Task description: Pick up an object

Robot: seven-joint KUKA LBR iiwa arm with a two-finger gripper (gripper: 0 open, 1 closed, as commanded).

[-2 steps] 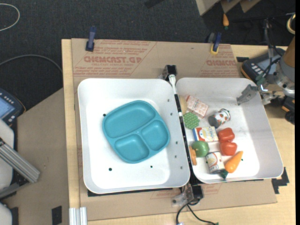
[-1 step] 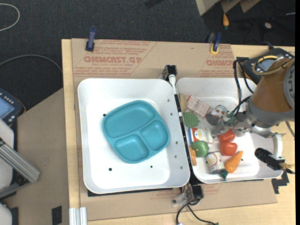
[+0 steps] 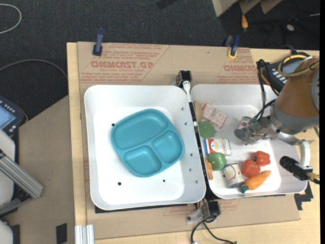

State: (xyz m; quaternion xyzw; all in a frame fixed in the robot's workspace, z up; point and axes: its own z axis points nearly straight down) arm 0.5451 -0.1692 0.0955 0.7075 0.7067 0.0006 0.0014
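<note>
So the gripper sits low over the right bin, near its middle, and honestly I can't tell how it's set from this angle, it's just a grey metal lump at the end of the arm coming in from the right. Just below it there's a red pepper touching a tomato, with a carrot lying under those by the front wall. To the left of that bunch is a small can on its side, then a green apple, and above the apple a flat packet with some print too small to read. Further up are a green round thing and a pale snack pack, both well apart from the gripper. The left bin holds a teal divided plate, three compartments, nothing in them. Both bins sit on a brown cardboard sheet with "CHEMCAST" printed in red, repeated on the right side. Two clamps, a blue clamp and a yellow clamp, pin the back edge. Around it all is dark carpet with a thin cable looping at top left.
</note>
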